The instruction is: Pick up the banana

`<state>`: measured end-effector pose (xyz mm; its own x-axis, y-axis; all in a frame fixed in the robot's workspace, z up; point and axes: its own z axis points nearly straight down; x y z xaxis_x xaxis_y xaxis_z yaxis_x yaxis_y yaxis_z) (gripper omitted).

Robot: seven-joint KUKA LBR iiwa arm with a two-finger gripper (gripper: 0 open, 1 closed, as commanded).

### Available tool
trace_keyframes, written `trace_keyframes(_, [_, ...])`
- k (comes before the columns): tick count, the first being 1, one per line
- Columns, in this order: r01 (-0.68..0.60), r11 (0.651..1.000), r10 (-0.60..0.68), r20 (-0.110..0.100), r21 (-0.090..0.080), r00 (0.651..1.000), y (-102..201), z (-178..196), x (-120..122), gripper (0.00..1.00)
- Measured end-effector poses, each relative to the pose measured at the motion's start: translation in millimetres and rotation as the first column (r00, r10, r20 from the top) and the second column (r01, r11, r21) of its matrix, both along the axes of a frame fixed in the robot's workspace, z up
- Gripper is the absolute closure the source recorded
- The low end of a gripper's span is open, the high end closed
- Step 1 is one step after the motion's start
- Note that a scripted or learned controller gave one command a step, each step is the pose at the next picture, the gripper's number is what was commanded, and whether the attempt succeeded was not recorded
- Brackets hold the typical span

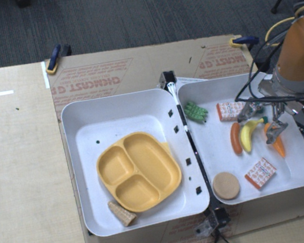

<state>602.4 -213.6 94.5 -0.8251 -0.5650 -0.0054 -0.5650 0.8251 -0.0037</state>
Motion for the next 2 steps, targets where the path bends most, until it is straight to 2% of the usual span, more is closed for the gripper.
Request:
trace_keyframes(1, [-0.290, 0.957, 0.290, -0.006, 0.002, 0.957, 79, -2, -17, 0.00])
trace_keyframes(2, [-0.523, 0.853, 0.523, -0.004, -0.001, 0.853, 30, -2, -66, 0.00])
